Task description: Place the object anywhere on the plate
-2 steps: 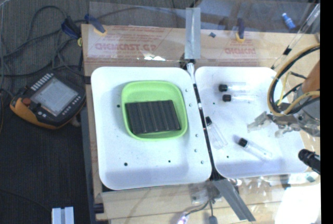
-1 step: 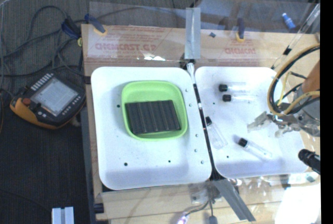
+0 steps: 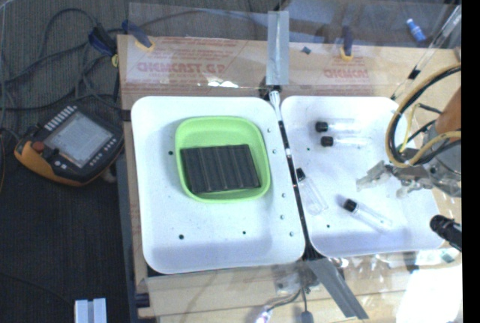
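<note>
A square lime-green plate (image 3: 222,136) carries a dark ribbed rectangular slab (image 3: 220,169). Clear, black-capped vials (image 3: 363,213) lie by the gripper (image 3: 395,177), its claw spread, grasping nothing. The cardboard's (image 3: 187,67) red print is unreadable.

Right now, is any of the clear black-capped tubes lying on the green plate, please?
No, the green plate holds a dark ribbed block, while the tubes lie in the right bin.

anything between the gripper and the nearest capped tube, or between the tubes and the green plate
Nothing visible lies between the gripper and the nearest clear tube, just bare bin floor. Toward the green plate, the two bins' raised rims meet in between, and a dark ridged block covers much of the plate.
</note>
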Motion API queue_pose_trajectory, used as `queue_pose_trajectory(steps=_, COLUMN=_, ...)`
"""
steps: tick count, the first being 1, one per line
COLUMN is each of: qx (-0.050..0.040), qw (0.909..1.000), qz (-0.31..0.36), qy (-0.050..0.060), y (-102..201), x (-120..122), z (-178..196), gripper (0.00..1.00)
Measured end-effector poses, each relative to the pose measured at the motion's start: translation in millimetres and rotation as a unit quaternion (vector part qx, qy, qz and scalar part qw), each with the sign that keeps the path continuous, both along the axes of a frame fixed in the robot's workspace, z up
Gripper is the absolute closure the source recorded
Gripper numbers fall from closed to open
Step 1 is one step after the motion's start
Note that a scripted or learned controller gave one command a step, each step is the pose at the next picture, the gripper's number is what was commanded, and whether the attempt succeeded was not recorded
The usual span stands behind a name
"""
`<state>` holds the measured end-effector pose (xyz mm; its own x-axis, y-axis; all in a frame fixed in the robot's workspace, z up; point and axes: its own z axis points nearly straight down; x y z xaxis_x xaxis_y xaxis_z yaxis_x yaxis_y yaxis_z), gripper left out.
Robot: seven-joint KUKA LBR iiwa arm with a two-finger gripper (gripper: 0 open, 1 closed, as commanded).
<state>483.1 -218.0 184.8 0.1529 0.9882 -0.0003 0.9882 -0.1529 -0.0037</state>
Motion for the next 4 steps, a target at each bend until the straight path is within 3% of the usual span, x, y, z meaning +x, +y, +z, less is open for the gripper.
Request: queue_pose_trajectory(steps=4, qx=0.0, qw=1.0, qz=0.0, qy=0.0, y=0.0, x=0.0, z=0.0, gripper=0.0)
